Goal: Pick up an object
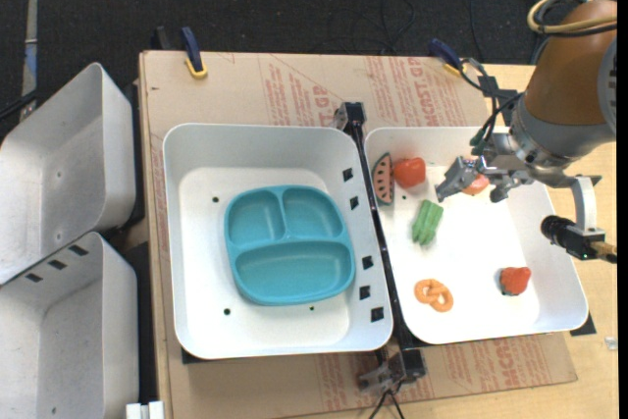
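Tomato (pixel 409 172) is the toy I would name as nearest the task; it lies in the right bin (pixel 559 309) near its far-left corner, touching a melon slice (pixel 383 179) that leans by the left wall. From my seat the gripper (pixel 475 181) hangs over the far part of that bin, just right of the tomato and apart from it. Its two dark fingers (pixel 453 183) are spread, one toward the tomato and one toward the right wall, and I see a small reddish piece (pixel 478 183) between them, though I cannot tell whether they grip it or merely hover above it.

Below the left finger lies a green pepper (pixel 427 222), near the bin's middle. A pretzel (pixel 434 294) sits toward the near edge, and a strawberry (pixel 514 281) rests toward the near-right corner, well apart from the gripper.

The left bin (pixel 196 162) holds a blue tray (pixel 289 245) with three compartments, lying flat in the middle of its floor. Both bins stand side by side on a board (pixel 275 88) with clamps (pixel 193 54) at its far edge. The arm (pixel 574 64) reaches in over the far-right corner of the right bin.
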